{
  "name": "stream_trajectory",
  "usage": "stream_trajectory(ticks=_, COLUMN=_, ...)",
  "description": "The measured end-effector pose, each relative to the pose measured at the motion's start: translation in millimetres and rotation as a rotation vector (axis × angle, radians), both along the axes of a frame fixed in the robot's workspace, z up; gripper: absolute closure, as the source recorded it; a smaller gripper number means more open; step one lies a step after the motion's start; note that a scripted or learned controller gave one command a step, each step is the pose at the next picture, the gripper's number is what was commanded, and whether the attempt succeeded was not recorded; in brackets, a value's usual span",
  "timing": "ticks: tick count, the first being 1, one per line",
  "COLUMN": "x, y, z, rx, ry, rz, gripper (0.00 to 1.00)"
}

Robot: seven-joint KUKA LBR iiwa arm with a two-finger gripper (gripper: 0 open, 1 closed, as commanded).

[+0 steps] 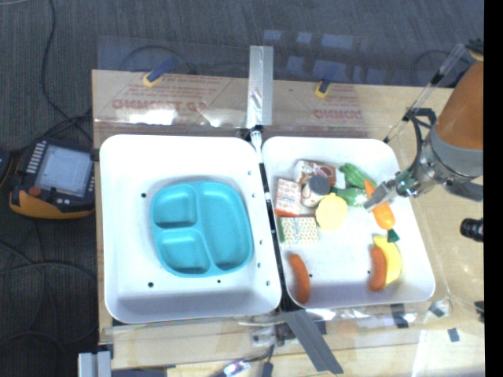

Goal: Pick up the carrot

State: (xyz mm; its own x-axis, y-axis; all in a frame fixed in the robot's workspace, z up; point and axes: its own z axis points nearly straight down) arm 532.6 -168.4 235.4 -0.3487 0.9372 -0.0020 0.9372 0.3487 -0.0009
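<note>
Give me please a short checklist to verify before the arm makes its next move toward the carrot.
1. Carrot lies in the right bin, uncovered: ok.
2. Gripper is at the carrot's upper end: ok.
3. Carrot is gripped: cannot tell.
4. Banana just below is apart from the carrot: cannot tell, they are very close.
5. Yellow round piece to the left is apart from the carrot: ok.
</note>
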Motion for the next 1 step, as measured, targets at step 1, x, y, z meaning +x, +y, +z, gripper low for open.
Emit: stream_trajectory(ticks=1, x=-12.4, y=13.3, z=-31.9, rx=0.001, ry=0.001, rz=0.153, gripper=1.00)
